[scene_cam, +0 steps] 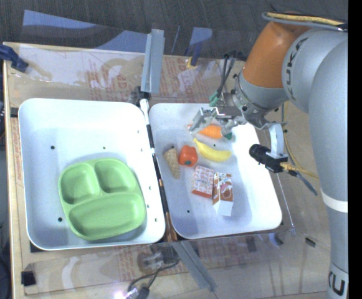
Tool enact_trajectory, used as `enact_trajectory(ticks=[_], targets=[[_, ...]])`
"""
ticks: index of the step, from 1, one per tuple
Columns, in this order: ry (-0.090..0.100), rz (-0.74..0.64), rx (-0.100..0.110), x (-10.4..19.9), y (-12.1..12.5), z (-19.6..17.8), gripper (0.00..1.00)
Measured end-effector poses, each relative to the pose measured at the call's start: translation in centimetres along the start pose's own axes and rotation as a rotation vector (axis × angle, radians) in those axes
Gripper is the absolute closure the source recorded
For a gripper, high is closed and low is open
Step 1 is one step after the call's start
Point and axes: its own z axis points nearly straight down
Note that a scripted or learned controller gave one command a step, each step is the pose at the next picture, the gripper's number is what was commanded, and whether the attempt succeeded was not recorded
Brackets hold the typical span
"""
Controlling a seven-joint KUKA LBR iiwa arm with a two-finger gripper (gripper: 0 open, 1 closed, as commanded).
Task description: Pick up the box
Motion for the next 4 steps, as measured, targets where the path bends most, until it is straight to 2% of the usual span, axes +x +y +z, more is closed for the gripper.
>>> enact_trajectory(ticks=[1,2,3,4], targets=[[-0.002,-0.086,0.000,-2.3,-5.5,8.0,0.00],[-0.004,-0.130,-0.010,-0.2,-8.1,12.3,0.00],[-0.010,-0.135,-0.011,-0.4,-8.0,11.2,1.00],[-0.003,-0.498,-0.005,9.6,-7.5,2.6,1.00]])
